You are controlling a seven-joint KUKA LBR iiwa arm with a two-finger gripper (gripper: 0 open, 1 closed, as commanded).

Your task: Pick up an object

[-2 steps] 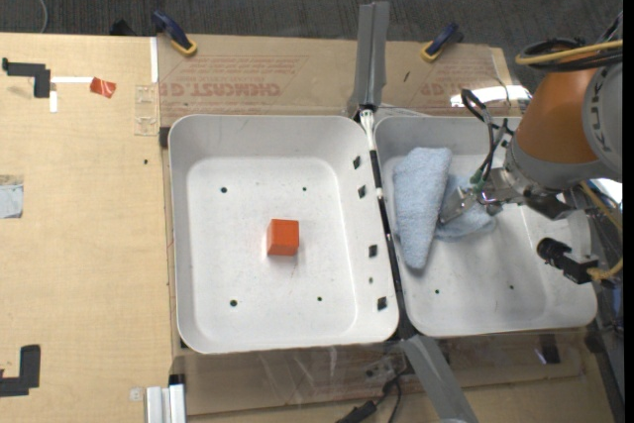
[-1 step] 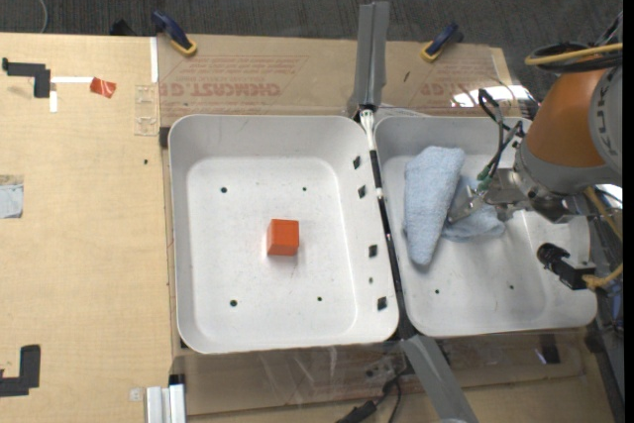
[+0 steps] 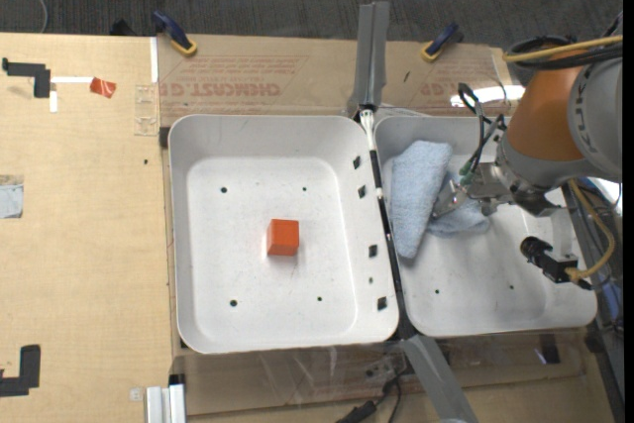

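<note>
Claw [image 3: 454, 198] touches our pale blue towel [image 3: 416, 188] in the right bin [image 3: 495, 312]; we cannot tell its grip. Orange cube [image 3: 283, 238] sits in the left bin [image 3: 198, 213].

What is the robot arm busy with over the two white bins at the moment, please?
The arm reaches in from the right and has its gripper down in the right bin, right at the edge of a crumpled light blue cloth lying along that bin's left side. From this angle it is unclear whether it has any hold on the cloth. In the left bin, an orange block sits alone near the middle, untouched.
</note>
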